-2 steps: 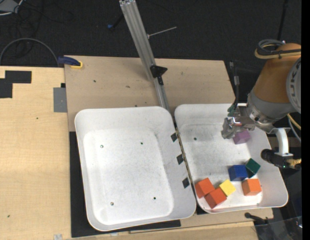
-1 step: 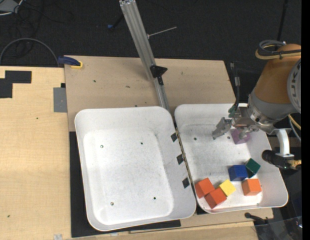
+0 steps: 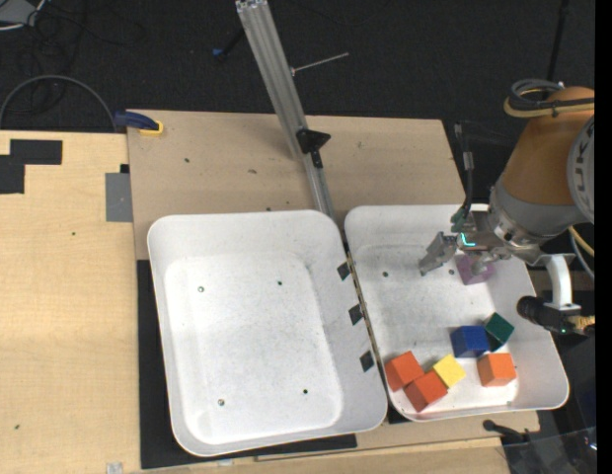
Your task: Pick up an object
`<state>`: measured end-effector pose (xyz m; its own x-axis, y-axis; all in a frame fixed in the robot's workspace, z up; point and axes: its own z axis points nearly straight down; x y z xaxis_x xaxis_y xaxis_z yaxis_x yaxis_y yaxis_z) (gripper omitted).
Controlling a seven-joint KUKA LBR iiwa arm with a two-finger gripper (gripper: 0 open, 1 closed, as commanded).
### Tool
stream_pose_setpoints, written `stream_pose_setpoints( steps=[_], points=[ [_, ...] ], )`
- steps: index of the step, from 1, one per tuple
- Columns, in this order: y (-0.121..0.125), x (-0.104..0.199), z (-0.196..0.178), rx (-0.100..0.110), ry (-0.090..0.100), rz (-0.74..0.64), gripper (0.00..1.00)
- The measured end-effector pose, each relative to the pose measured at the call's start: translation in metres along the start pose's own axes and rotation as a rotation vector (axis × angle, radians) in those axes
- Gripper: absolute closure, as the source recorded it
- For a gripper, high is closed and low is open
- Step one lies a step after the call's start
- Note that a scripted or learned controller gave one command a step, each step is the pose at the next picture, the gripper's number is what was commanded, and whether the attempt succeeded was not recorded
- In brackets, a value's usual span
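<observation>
My gripper (image 3: 456, 259) hangs low over the upper part of the right bin (image 3: 405, 227), and its fingers stand spread open. One grey finger (image 3: 430, 257) points down-left. A small purple block (image 3: 474, 270) lies on the bin floor just below the gripper's right side, not clamped. Along the bin's front edge sit the other blocks: a blue one (image 3: 470, 341), a dark green one (image 3: 499, 329), a yellow one (image 3: 449, 371), an orange one (image 3: 497, 368), and two red-orange ones (image 3: 405, 369) (image 3: 425, 390).
The left bin (image 3: 188, 240) sits beside the right one, with black clips (image 3: 353, 313) along the shared edge. A slanted aluminium rail (image 3: 281, 87) rises behind the bins. The arm's orange band (image 3: 543, 156) fills the right side.
</observation>
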<state>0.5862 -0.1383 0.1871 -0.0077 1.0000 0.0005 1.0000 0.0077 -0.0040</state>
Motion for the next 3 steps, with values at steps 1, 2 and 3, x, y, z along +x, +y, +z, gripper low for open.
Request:
stream_pose_setpoints(
  steps=[1, 2, 3],
  points=[
    [-0.0001, -0.0001, 0.0, 0.0, 0.0, -0.002, 0.0],
    [-0.0001, 0.0, 0.0001, 0.001, 0.0, -0.003, 0.0],
    [-0.0001, 0.0001, 0.0001, 0.001, 0.0, -0.004, 0.0]
  ],
)
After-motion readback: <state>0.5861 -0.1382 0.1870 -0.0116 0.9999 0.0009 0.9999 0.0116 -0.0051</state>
